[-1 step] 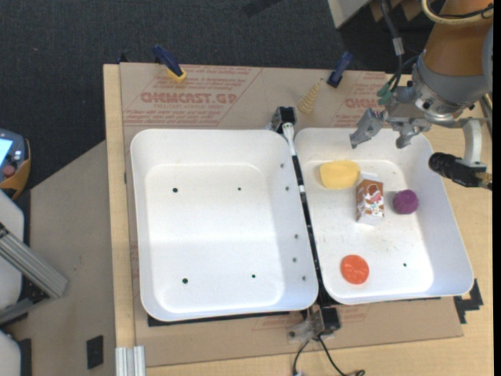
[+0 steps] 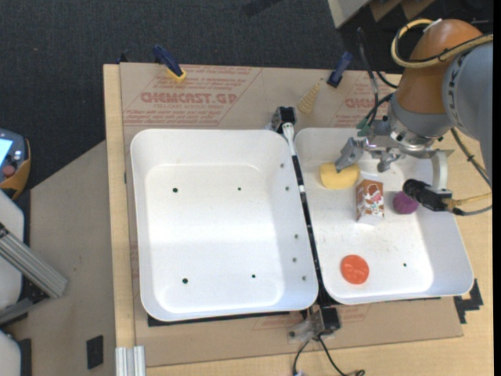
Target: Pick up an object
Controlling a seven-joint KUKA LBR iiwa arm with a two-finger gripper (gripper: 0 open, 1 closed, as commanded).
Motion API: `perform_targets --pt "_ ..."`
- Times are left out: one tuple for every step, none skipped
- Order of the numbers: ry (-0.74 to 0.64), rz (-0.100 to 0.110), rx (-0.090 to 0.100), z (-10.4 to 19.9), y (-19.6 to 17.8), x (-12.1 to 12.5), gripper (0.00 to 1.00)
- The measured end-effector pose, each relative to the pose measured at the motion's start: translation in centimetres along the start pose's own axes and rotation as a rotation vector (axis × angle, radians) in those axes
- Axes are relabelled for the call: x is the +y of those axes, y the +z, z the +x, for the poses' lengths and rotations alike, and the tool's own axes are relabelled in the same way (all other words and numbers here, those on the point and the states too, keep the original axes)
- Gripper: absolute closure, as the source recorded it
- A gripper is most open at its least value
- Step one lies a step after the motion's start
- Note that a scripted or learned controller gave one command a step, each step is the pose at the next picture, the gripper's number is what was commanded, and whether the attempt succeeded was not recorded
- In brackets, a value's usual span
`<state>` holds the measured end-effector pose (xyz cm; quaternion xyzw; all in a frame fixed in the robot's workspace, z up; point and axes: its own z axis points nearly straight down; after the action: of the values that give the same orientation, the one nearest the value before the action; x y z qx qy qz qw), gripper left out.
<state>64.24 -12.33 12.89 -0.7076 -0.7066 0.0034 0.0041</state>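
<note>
Bins [image 2: 156, 210]: two; objects [image 2: 369, 200]: four.

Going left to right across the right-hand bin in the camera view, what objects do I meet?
Yellow object → orange-red disc → small carton → purple object. The gripper hangs above the yellow object and the carton.
</note>
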Motion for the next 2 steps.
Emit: perform_targets --pt "0.0 -0.003 0.001 0.2 4.8 -4.4 0.0" --pt "-0.003 -0.014 -0.002 -1.5 4.3 -0.5 0.0"
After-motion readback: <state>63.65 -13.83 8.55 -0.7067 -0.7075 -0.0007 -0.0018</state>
